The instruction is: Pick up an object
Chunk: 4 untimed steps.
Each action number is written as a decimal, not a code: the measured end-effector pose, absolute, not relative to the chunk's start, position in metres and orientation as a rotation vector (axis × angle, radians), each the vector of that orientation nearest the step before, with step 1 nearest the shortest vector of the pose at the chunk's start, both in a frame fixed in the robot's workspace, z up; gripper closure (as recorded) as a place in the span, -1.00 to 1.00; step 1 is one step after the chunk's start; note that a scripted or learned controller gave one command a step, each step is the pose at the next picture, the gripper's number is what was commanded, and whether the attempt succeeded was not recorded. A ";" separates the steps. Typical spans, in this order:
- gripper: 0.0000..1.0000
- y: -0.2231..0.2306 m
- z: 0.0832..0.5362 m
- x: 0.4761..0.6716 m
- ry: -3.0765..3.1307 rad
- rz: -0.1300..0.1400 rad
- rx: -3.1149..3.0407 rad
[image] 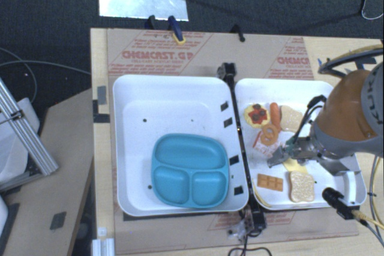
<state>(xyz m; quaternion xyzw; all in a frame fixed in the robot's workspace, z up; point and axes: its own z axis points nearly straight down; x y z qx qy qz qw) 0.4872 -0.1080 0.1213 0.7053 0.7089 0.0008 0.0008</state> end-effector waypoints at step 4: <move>-1.00 -0.102 0.086 0.486 2.225 0.000 2.221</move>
